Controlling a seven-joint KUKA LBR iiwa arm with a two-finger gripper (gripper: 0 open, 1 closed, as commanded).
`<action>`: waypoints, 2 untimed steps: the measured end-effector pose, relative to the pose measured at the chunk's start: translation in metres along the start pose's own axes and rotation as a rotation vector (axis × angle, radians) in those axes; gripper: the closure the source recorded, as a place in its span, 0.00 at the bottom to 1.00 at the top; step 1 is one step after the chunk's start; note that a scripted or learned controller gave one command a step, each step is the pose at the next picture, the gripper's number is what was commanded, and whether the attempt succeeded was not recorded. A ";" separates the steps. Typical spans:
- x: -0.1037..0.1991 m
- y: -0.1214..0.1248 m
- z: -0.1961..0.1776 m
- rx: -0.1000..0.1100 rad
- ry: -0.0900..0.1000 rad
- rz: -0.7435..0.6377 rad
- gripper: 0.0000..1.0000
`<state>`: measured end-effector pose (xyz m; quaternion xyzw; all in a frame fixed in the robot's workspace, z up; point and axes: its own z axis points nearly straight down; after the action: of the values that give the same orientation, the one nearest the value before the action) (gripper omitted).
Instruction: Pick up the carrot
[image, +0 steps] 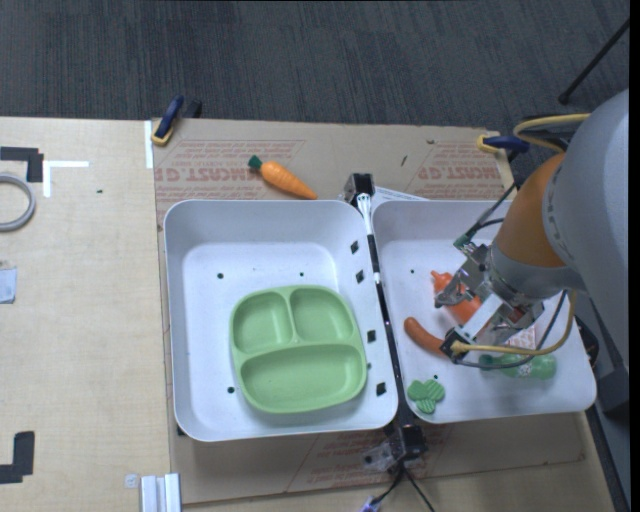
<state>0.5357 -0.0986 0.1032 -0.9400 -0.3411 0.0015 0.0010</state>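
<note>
The carrot (284, 178) lies on the cardboard outside both bins, just beyond the far rim of the left bin (190, 300) — well apart from the pincer (468, 312), up and to the left of it across the divider. The pincer sits low in the right bin (570, 395), among an orange sausage-shaped toy (422, 335) just to its left, a small red-orange piece (442, 283) just above it, and green toys below it; whether it is open or closed, or grips anything, I cannot tell from here.

To do this step well, I judge the arm should lift clear of the bin wall first, travel over the green divided plate (298, 348), then descend with its jaws set across the carrot's slanted body — near the thick middle, not the tapering tip.
</note>
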 end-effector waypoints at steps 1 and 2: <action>0.000 0.000 -0.009 0.001 -0.001 -0.002 1.00; -0.035 0.009 -0.104 -0.003 0.001 -0.045 1.00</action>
<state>0.5147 -0.1285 0.2070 -0.9322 -0.3620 0.0004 0.0000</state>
